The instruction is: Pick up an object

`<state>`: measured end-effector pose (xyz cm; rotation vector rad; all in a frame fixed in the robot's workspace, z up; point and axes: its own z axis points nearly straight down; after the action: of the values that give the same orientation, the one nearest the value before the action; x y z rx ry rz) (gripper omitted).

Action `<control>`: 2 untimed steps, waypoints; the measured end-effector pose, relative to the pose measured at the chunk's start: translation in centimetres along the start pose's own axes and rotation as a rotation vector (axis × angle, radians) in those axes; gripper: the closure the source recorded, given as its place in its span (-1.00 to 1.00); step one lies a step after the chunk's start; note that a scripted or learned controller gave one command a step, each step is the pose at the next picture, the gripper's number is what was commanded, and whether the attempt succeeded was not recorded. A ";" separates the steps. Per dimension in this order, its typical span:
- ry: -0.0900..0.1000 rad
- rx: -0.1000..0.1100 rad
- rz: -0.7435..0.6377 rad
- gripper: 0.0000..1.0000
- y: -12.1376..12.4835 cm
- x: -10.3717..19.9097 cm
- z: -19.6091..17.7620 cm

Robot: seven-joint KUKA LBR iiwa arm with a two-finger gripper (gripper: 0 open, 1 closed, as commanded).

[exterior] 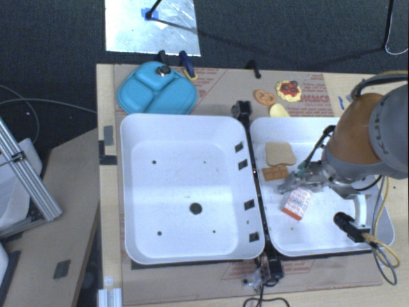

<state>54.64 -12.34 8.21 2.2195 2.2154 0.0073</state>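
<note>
My gripper [294,181] hangs low over the right bin [319,240], reaching in from the right. Just below it lies a red-and-white packet [297,204], apparently apart from the gripper. To its upper left are a tan cracker [275,172] and, beyond that, a beige bread slice [280,152]. Nothing shows between the gripper and the bin floor except the packet's top edge.
The left bin [137,171] holds a small dark round thing [195,208]. Behind the bins lie a blue divided plate [157,92], a pretzel-like toy [264,97], a small pizza toy [289,90] and a yellow piece [278,111]. A foil sheet [152,18] lies farther back.
</note>
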 end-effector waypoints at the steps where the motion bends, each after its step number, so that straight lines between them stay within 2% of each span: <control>1: 0.005 -0.007 -0.018 -1.00 2.4 10.6 -10.9; 2: 0.001 0.002 -0.007 1.00 2.2 9.9 -11.3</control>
<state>56.75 -2.48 19.56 2.2129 2.2246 0.0069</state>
